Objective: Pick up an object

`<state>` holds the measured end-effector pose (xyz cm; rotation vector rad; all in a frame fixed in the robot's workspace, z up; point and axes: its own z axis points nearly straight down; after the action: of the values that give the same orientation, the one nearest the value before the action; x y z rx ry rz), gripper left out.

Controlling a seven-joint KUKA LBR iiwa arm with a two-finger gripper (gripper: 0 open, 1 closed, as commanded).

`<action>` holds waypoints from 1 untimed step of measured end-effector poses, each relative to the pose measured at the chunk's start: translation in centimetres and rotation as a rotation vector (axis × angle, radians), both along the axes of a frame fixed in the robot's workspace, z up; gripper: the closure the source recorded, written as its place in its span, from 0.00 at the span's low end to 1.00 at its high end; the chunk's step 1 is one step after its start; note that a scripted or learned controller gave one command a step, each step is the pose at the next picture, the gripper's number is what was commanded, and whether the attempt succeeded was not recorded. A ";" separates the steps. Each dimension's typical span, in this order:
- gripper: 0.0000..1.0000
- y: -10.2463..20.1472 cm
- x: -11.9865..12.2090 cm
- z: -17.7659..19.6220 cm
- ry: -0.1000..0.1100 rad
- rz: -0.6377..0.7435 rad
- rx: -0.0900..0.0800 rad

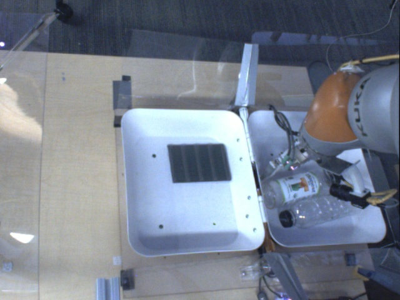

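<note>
A: We have the gripper [289,161] low in the right bin [375,233], at ten o'clock from the small white bottle [299,187].

B: Open or closed, we cannot tell. A clear bottle [312,212] lies just beside, at five o'clock.

A: We judge we are reaching; next calls for closing squarely on one bottle.

2 white bins [144,186] are sitting side by side; 2 clear plastic bottles [297,188] are lying in the 3 o'clock one.
</note>
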<state>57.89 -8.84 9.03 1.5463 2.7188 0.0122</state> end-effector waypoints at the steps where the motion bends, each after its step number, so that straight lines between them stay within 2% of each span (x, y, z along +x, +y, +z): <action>1: 1.00 0.1 0.3 1.3 -0.010 -0.001 0.001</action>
<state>58.20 -8.74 10.34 1.5436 2.7109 0.0203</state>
